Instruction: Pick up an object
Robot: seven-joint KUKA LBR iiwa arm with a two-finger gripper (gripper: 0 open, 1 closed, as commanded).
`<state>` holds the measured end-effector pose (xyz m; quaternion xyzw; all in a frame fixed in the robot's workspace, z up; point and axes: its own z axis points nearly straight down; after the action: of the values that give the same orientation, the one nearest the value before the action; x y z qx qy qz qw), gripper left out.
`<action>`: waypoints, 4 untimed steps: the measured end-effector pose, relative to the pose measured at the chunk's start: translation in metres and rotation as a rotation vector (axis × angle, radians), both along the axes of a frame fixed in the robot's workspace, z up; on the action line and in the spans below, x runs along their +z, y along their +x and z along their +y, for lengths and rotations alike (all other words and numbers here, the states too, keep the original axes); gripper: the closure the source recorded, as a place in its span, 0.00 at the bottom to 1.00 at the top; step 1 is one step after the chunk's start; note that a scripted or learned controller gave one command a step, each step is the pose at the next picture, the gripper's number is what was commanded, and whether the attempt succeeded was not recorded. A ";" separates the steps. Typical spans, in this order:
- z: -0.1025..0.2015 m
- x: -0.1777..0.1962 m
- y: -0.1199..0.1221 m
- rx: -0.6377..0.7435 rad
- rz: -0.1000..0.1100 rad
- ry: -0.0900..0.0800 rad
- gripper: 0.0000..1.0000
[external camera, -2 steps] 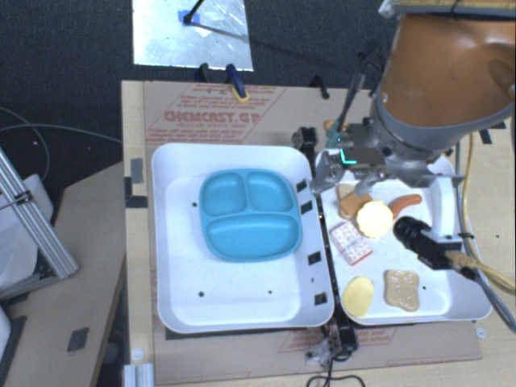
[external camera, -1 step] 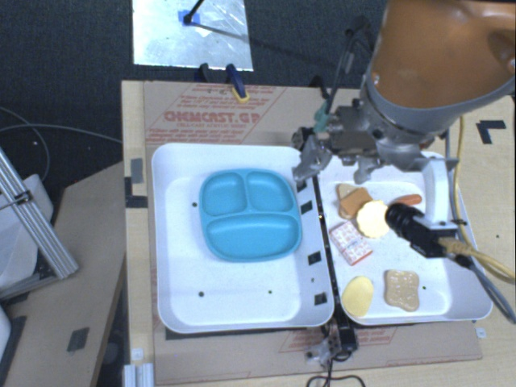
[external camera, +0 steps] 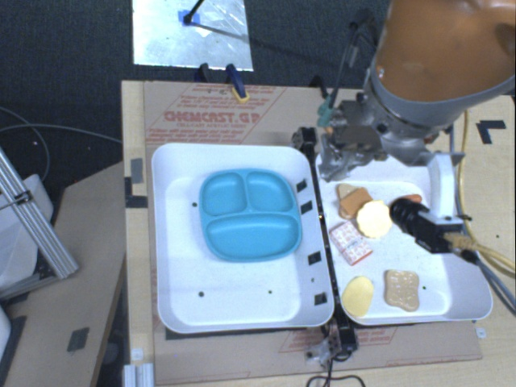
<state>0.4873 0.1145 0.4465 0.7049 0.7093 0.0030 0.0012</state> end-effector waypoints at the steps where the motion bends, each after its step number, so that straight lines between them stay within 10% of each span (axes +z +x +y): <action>1: 0.044 -0.008 -0.001 0.002 0.005 -0.001 1.00; 2: 0.042 0.004 0.000 -0.001 0.000 0.000 1.00; 3: 0.042 0.003 0.000 -0.001 0.001 0.000 0.00; 4: 0.042 0.015 0.000 0.002 -0.002 0.002 1.00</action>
<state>0.4877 0.1568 0.4614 0.7041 0.7101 0.0045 0.0014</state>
